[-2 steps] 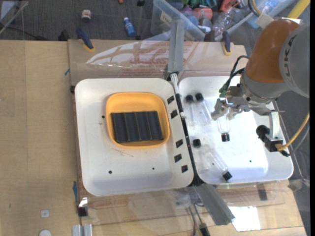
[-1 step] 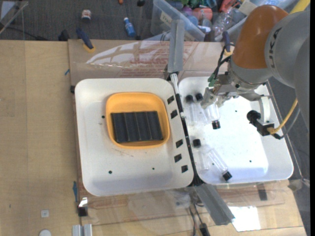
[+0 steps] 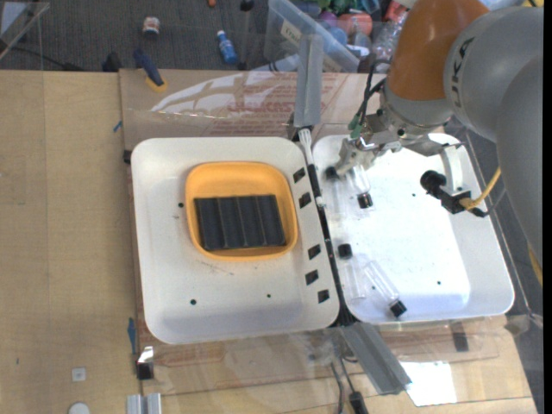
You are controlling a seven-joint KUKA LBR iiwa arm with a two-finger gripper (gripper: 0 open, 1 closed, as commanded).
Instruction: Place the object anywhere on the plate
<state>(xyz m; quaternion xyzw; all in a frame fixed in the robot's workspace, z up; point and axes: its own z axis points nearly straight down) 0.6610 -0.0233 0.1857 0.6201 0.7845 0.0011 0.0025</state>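
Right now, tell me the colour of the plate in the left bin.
Orange plate, seen in the camera view.

The arm (image 3: 496,67) enters from the 2 o'clock corner of the camera view, grey links leading to the orange band (image 3: 429,41) above the wrist. The wrist points down toward 8 o'clock. The gripper (image 3: 355,164) sits low, right of centre; finger separation is not discernible.

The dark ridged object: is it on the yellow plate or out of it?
On it. The dark ridged object lies flat inside the yellow plate in the left bin, with plate rim visible all around it.
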